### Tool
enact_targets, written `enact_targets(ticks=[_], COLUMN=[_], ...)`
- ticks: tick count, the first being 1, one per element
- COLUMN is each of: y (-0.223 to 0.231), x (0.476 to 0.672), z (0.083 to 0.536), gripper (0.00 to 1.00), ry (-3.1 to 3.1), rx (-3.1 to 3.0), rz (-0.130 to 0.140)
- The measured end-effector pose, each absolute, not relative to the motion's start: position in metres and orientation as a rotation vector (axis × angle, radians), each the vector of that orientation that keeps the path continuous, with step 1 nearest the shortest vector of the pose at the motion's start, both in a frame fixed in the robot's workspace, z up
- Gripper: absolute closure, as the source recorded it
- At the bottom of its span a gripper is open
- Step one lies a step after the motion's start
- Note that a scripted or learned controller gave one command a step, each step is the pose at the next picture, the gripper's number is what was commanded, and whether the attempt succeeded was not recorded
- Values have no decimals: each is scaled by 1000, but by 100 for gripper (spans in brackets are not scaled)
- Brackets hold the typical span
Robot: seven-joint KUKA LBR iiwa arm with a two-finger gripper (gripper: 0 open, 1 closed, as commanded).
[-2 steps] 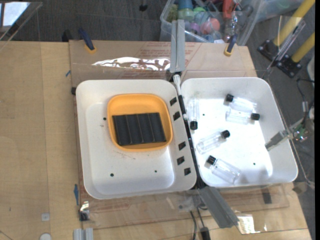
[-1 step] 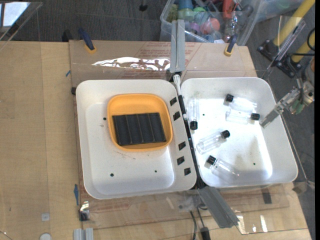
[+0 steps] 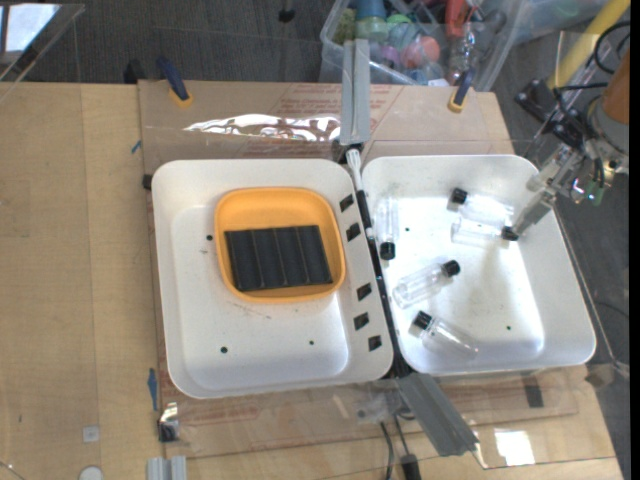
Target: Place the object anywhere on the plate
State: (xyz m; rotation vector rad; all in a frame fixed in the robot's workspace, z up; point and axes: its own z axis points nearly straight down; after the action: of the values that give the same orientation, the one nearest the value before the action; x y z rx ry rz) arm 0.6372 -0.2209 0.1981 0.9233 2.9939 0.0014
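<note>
The gripper is hanging low over the right bin, near its right wall, reaching in at a slant from the grey arm. Its tip is ending at a small dark spot beside the right end of a clear vial that is lying on its side. At this size it cannot be told whether that spot is the vial's cap or the tool's own end. Whether the jaws are spread or pressed together cannot be told either, and nothing is visibly sitting between them.

A second vial with a black cap is lying just above the first, close to it. Three more capped vials are resting in the same bin: one near the middle, one toward the near edge, and one along the left wall.

In the left bin, well apart from the gripper, the orange plate is sitting near the centre and carrying a black ridged slab.

The vials are showing no readable labels. A sheet of cardboard behind the bins is bearing faint reddish print, too small and washed out by glare to read. A clear tub of coloured toys is standing beyond it.
</note>
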Motion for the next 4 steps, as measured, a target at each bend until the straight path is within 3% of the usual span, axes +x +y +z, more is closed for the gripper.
enact_targets(ticks=[1,2,4], y=[-221,-221,-222], x=[662,663,661], z=[195,239,239], gripper=[0,0,0], ry=[3095,3113,3121], rx=[478,337,-254], rz=[1,0,-1])
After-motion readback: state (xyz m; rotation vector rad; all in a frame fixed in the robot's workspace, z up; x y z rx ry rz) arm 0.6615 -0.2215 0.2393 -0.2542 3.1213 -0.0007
